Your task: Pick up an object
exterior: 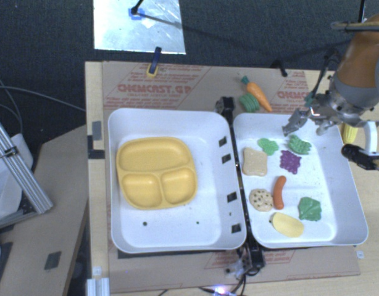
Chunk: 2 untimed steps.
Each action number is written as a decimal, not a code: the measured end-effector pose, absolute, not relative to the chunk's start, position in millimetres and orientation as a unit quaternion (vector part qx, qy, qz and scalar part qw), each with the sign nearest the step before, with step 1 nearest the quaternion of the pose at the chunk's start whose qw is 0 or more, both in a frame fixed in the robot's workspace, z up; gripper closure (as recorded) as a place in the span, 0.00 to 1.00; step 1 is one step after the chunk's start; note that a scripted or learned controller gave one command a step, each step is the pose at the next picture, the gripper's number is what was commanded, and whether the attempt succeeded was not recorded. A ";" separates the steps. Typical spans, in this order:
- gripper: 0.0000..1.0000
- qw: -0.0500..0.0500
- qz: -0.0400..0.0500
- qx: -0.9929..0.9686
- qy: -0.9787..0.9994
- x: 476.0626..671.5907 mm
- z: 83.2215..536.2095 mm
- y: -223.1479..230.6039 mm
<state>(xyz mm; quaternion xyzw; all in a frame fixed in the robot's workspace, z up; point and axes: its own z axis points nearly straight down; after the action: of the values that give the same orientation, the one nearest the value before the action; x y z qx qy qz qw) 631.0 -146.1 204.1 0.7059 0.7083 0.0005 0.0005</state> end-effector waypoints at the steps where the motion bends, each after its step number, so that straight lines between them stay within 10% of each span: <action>1: 0.00 -0.001 -0.001 0.707 0.707 630.2 79.0 -178.7; 2: 1.00 0.003 0.001 0.706 0.708 632.7 96.0 -177.5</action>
<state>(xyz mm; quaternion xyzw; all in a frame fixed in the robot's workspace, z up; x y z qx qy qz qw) 632.7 -177.5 96.0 0.7064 0.7078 0.0015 0.0027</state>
